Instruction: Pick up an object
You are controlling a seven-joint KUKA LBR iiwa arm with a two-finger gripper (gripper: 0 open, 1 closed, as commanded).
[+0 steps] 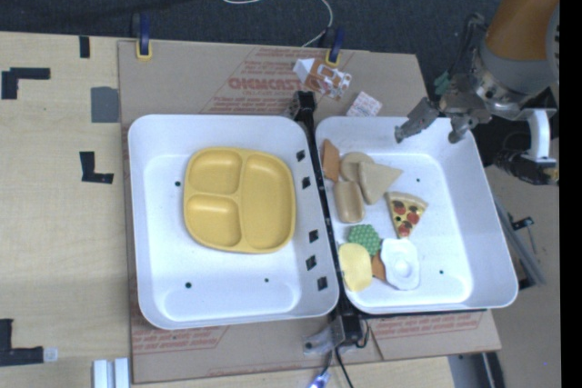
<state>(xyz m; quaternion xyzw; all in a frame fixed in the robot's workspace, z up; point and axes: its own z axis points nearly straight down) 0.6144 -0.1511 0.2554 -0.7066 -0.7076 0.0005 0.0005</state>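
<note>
Over the far right corner of the right white bin [455,195] hangs the grey two-finger gripper [435,123]. Its two dark fingers look spread apart, one toward the bin's middle and one toward its right wall, and nothing is between them.

No toy is picked out by the task, so any one will do. All the toys sit in the left half of this bin, close to the wall it shares with the left white bin [155,195]. The pale tan bread-shaped piece [373,175] is the nearest one to the gripper. It lies to the gripper's left and a little toward the near edge of the bin. Just past it is the small pizza slice with red dots [406,213], its long way running from the far edge to the near edge.

Farther down by the near edge are the green bumpy toy [365,237], the yellow toy [356,266] and the white fried egg toy [401,263], packed side by side.

I think the gripper must move left and down to reach the bread piece.

The yellow tray with three parts [240,199] fills the middle of the left bin, well apart from the gripper.
</note>
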